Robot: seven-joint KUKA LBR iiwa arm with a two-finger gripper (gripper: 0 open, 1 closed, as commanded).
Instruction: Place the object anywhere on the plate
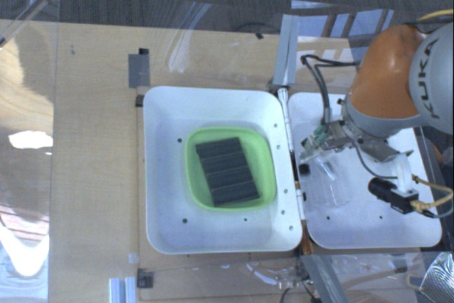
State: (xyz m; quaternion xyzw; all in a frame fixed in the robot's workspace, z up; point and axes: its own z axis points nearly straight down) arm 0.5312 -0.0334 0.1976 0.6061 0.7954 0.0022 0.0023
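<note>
A dark grey ridged block (227, 171) lies flat on the green square plate (266, 165), slightly askew, in the middle of the left bin (163, 152). My gripper (320, 156) hangs over the left part of the right bin (355, 223), just right of the divider between the bins and apart from the block. Nothing shows in its grasp. The orange band and grey wrist (386, 85) cover much of the right bin's upper half.
A black cable plug (389, 194) and yellow-tipped cables (425, 206) trail off the arm over the right bin. A metal post (286, 50) stands behind the bins' shared edge. Bare wooden bench (85, 152) stretches to the left.
</note>
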